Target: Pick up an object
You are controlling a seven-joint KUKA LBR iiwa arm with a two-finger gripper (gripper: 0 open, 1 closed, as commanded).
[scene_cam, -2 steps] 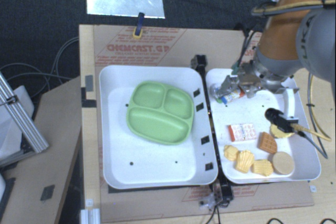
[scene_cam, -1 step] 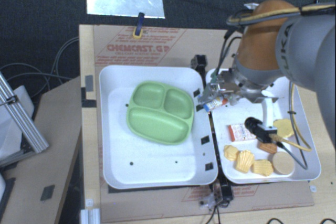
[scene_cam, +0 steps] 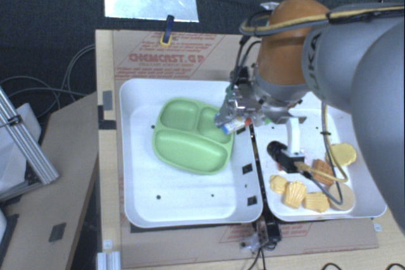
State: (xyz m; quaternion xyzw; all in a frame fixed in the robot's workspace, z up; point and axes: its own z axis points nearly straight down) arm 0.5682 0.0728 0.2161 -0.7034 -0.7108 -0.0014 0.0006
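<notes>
Dark carpet (scene_cam: 44, 9) behind; table (scene_cam: 158, 54) faced in printed cardboard, carrying left bin (scene_cam: 136, 199) and right bin (scene_cam: 370, 205) side by side. Green divided plate (scene_cam: 190, 142) lies flat in the left bin. Yellow ridged pieces (scene_cam: 294, 193) are clustered at the near side of the right bin. End effector (scene_cam: 229, 118) sits low at the plate's right rim, close to the wall between bins; apart or together, cannot tell, and nothing seen held.

Judgement: plate is the likely target. Best to straddle the raised rim squarely, clear of the bin wall, close firmly, then lift slowly. A wide shallow plate held by one edge may tilt or slip.
</notes>
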